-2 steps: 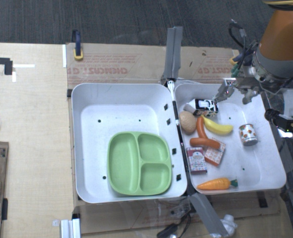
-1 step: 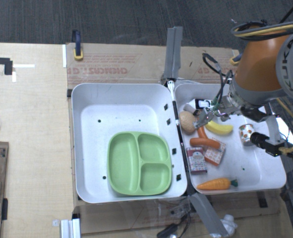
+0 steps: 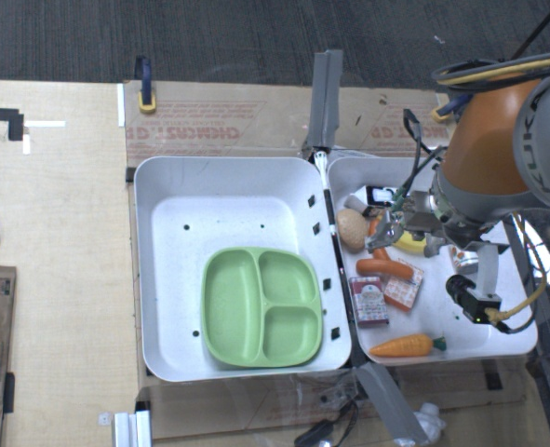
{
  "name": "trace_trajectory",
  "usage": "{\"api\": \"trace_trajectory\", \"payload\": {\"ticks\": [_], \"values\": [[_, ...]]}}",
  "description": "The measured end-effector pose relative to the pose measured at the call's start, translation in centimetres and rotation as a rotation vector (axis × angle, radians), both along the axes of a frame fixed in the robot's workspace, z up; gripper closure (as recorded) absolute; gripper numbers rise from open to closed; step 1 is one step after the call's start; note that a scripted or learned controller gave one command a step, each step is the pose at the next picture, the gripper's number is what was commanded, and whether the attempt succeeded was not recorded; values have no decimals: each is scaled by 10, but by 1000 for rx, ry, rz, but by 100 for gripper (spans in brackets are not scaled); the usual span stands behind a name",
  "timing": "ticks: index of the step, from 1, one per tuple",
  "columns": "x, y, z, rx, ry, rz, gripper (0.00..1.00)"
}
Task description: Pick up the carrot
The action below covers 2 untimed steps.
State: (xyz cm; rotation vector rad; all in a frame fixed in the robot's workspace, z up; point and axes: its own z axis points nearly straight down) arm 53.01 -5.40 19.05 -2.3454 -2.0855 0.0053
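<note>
The orange carrot (image 3: 403, 345) with a green stem end lies along the front edge of the right bin (image 3: 512, 341). My gripper (image 3: 386, 232) hangs over the back left part of that bin, well behind the carrot, close above a red sausage (image 3: 384, 268) and a yellow banana (image 3: 410, 243). The arm's wrist covers the bin's back right part. Nothing can be seen held in the gripper.
A beige potato-like lump (image 3: 351, 228) lies by the right bin's left wall. A dark red carton (image 3: 368, 301) and a red-and-white packet (image 3: 402, 291) lie between the sausage and the carrot. The left bin (image 3: 163, 250) holds a green divided plate (image 3: 261, 305).
</note>
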Motion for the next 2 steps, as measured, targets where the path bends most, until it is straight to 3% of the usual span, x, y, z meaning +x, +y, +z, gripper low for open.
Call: {"api": "trace_trajectory", "payload": {"ticks": [1,2], "values": [[53,-43,-70,0,-2,141,0],[111,-49,-92,2,10,-77,0]]}}
